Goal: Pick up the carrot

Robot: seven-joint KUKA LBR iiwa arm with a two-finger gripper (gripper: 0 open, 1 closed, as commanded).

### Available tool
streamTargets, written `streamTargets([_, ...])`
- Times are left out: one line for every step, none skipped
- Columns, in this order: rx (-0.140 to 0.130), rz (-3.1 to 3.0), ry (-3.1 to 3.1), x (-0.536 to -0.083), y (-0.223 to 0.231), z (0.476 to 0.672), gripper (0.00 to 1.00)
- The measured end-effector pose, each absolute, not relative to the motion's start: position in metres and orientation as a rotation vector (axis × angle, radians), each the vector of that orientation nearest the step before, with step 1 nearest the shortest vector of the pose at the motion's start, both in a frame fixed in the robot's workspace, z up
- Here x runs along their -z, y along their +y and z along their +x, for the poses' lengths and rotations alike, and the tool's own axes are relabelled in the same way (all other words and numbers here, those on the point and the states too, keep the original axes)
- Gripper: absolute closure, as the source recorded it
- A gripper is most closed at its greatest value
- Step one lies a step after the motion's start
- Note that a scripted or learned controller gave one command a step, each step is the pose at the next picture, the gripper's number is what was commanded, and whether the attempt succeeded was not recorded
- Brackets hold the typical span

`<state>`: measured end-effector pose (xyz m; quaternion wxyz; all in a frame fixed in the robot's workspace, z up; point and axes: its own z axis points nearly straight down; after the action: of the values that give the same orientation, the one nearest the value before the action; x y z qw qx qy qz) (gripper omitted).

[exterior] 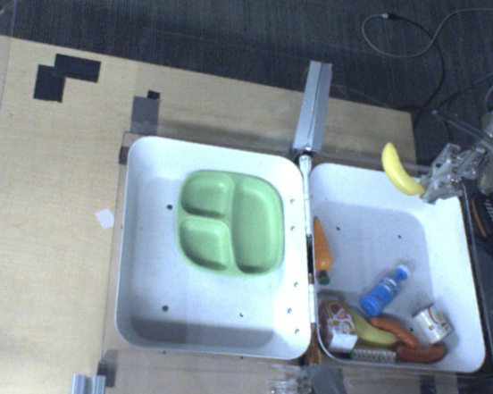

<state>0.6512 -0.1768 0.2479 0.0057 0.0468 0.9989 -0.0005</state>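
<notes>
Heap at the near edge of the right bin (458,230): a snack packet (336,321), a second small banana (374,335), a hot dog (408,341) and a small can (432,323), all crowded together, some touching. Just behind the heap, a blue bottle (384,291), lying tilted.

Carrot (321,246): task item. Lies lengthwise against the right bin's left wall, beside the divider between the two bins, dark stalk end toward the heap but apart from it. Nothing rests on it.

Green plate (230,221): three compartments, in the middle of the left bin (145,250), well apart from the carrot.

Banana (400,171): on the right bin's far rim, just beside the gripper.

Gripper (435,182): at the right bin's far right corner, well apart from the carrot, fingers pointing down toward the rim. Whether the jaws are spread or closed cannot be told at this size; nothing is seen between them. Arm: orange band and grey wrist rise beyond that corner.

Handling note, as judgement: the reach is not yet made. The gripper should cross the right bin to the carrot's middle and close across its narrow width. The wall leaves little room for the far finger, so a slightly inward, angled approach seems safer. It should stay clear of the heap.
</notes>
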Motion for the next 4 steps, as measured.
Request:
streamTargets([0.002, -0.223, 3.125, -0.223, -0.199, 0.601, 1.0])
streamTargets([0.004, -0.711, 3.048, -0.216, -0.204, 0.671, 1.0])
streamTargets([0.009, -1.816, 2.55, -0.297, -0.204, 0.67, 1.0])
streamTargets([0.005, -1.64, 2.668, -0.313, -0.12, 0.671, 1.0])
